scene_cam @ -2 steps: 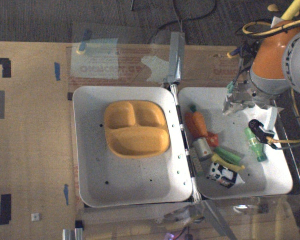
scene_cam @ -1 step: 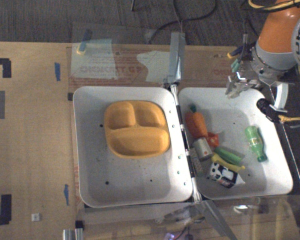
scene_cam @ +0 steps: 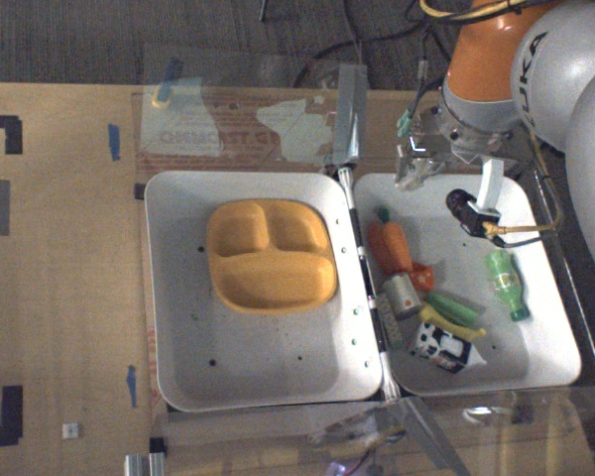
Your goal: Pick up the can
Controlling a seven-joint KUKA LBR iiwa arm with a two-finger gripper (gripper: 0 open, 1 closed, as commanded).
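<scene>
While can (scene_cam: 402, 294) sits untouched, we judge pick not started. We spot it in right bin (scene_cam: 545, 355), near divider, on its side, long axis slanting, one end toward carrot (scene_cam: 391, 246). Farther back, gripper (scene_cam: 416, 172) hovers over far edge; jaw state we cannot tell. Reach, grasp, lift all remain.

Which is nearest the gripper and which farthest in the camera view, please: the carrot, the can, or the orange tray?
Measured from the gripper:
1. Carrot, just below it in the right bin.
2. Can, lower, beside the bins' divider.
3. Orange tray, across in the left bin.
</scene>
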